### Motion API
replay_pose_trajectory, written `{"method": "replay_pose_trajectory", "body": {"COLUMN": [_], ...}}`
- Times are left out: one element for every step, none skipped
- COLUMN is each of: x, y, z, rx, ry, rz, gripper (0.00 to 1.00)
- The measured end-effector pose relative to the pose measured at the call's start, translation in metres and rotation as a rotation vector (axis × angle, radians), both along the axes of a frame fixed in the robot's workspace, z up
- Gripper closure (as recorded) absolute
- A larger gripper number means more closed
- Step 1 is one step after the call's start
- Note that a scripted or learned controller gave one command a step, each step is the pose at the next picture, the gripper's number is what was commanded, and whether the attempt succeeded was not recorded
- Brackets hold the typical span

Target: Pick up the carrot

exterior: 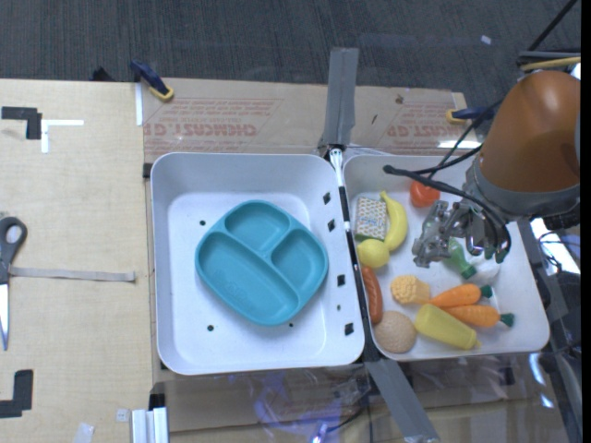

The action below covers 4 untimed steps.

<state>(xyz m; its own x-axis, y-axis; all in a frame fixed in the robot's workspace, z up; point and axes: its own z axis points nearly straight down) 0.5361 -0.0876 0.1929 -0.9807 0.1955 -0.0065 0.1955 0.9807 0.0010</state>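
Two orange carrots with green stems lie near the front right of the right bin (531, 335). One carrot (457, 295) sits just above the other carrot (476, 317). My gripper (436, 247) hangs over the middle of the right bin, a little up and left of the carrots. Nothing shows between its metal fingers, and I cannot make out their spacing. The arm's orange band (540, 132) looms at the upper right.
The right bin also holds a banana (397, 221), a lemon (373, 253), a patterned block (370, 216), a sausage (372, 293), a corn piece (409, 290), a yellow pepper (445, 327), a tan ball (396, 331) and a red item (424, 193). A blue divided plate (262, 261) lies in the left bin.
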Motion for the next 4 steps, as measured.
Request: {"method": "replay_pose_trajectory", "body": {"x": [0.000, -0.045, -0.023, -0.020], "y": [0.000, -0.067, -0.105, -0.105], "z": [0.000, -0.061, -0.100, -0.090], "rx": [0.000, -0.001, 0.000, -0.001], "ry": [0.000, 0.002, 0.002, -0.004], "rz": [0.000, -0.001, -0.131, -0.128], "gripper": [0.00, 0.00, 0.00, 1.00]}}
